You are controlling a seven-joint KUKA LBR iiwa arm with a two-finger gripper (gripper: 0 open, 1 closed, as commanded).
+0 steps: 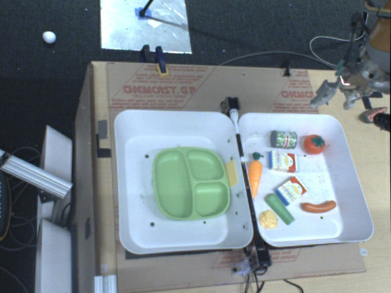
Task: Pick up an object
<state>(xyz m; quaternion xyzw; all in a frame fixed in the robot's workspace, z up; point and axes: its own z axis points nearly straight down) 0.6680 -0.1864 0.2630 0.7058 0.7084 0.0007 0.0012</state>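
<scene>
Above the right bin's far corner: the end effector (333, 90) is hovering over the counter (183, 84), outside the bin — its fingers are spreading wide with nothing between them.
Right bin (354, 182): it is holding all the small objects.
Far row: a small can (283, 140) is lying beside a red tomato (314, 144).
Middle: a red and white carton (283, 161) is sitting near a carrot (255, 174) that is lying along the bin's left wall; a second carton (291, 190) is resting just nearer.
Near row: a green cucumber (279, 207), a yellow lump (268, 219) and a sausage (318, 206) are lying here.
Left bin (134, 133): it is carrying a green divided tray (190, 182) — a yellow piece (231, 173) is leaning at its right edge.
</scene>
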